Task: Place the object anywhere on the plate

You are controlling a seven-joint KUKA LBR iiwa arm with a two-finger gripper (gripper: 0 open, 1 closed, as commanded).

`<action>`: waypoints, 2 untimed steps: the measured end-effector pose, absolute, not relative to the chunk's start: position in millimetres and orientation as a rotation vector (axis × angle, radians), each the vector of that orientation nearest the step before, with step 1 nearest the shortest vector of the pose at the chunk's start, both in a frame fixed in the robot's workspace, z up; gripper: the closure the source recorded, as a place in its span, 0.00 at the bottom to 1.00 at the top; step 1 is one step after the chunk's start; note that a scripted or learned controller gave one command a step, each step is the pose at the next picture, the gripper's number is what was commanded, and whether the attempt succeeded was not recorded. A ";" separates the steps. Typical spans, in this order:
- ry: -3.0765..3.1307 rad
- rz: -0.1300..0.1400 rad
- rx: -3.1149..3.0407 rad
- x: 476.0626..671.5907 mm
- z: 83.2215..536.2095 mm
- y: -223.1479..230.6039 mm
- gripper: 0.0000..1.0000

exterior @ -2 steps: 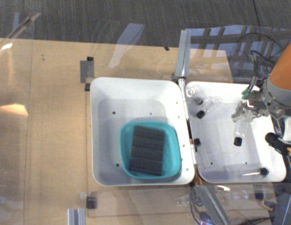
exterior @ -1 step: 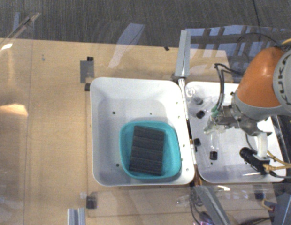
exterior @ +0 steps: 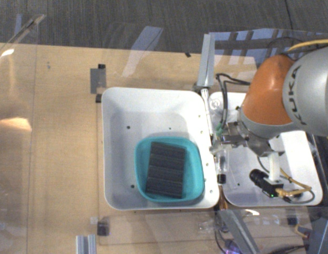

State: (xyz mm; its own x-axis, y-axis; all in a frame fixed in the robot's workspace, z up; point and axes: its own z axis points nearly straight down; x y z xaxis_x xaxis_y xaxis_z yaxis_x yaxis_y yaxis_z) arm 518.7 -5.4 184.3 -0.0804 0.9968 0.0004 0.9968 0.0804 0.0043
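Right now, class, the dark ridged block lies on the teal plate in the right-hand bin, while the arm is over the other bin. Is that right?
Not quite. The camera view shows the dark ridged block lying on the teal plate in the left-hand bin, not the right-hand one. The arm is over the other bin, as you said.

dark block [exterior: 165, 169] on teal plate [exterior: 194, 157], arm [exterior: 291, 97] perhaps hovering
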 end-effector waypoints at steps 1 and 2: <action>2.403 0.007 2.018 532.6 215.4 44.1 1.00; 2.402 0.007 2.019 532.6 215.4 44.0 0.00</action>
